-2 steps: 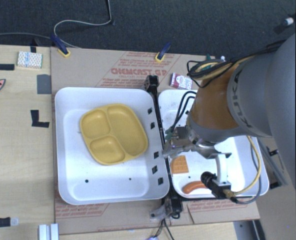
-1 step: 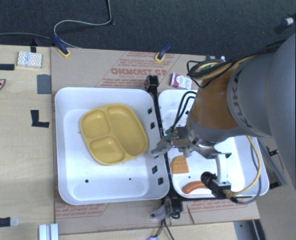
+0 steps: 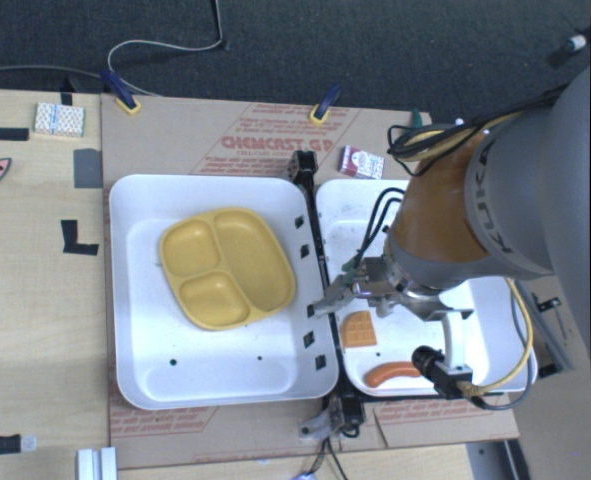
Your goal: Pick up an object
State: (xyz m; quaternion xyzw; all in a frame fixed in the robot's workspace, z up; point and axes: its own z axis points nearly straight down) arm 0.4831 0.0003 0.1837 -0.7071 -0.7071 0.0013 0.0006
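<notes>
A yellow three-compartment plate (image 3: 227, 266) lies in the left bin (image 3: 155, 368). In the right bin (image 3: 350, 213) a tan waffle-like square (image 3: 358, 330) and an orange-red sausage (image 3: 392, 374) lie near the front. My gripper (image 3: 360, 290) hangs over the right bin's left side, just above the tan square. Its fingers point toward the divider between the bins. I see nothing between them. The arm's grey and orange body covers most of the right bin.
A small red and white packet (image 3: 360, 162) lies on the cardboard behind the right bin. Black clips (image 3: 305, 163) sit along the divider between the bins. Yellow clamps (image 3: 324, 113) hold the cardboard at the back. Cables trail near the front right.
</notes>
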